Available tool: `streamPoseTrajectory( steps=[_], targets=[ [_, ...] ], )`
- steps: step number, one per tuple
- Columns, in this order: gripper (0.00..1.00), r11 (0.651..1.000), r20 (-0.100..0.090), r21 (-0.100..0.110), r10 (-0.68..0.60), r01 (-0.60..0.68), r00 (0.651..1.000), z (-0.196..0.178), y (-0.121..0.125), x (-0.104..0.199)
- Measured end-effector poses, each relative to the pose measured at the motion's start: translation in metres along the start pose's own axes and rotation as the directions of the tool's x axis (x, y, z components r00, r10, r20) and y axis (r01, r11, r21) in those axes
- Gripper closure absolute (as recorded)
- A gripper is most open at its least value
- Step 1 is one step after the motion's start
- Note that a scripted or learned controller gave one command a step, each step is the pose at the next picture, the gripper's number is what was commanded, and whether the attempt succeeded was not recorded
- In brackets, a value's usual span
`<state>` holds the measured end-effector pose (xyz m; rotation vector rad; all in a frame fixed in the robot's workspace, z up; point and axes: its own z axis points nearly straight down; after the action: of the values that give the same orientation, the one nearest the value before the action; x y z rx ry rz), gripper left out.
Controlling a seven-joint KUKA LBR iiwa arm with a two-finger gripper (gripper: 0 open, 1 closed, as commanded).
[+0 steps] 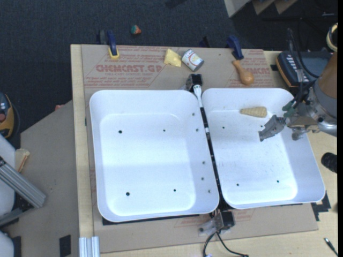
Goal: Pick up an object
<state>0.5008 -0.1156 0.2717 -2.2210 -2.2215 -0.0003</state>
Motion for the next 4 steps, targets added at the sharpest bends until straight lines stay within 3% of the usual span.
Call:
streamPoseTrajectory(
  steps=[1, 2, 3, 4],
  targets=[
    [0.0, 1.0, 0.001, -0.019, -0.007, 0.007, 1.0, -0.153, -0.021, 0.047],
    [0.0, 1.0, 0.003, -0.019, 0.0, 0.0, 1.0, -0.272, -0.021, 0.032],
    [0.0, 1.0, -0.001, 0.015, -0.006, 0.006, 1.0, -0.135, -0.022, 0.094],
    [0.0, 1.0, 0.002, -0.017, 0.0, 0.0, 1.0, -0.263, -0.021, 0.079]
  ],
)
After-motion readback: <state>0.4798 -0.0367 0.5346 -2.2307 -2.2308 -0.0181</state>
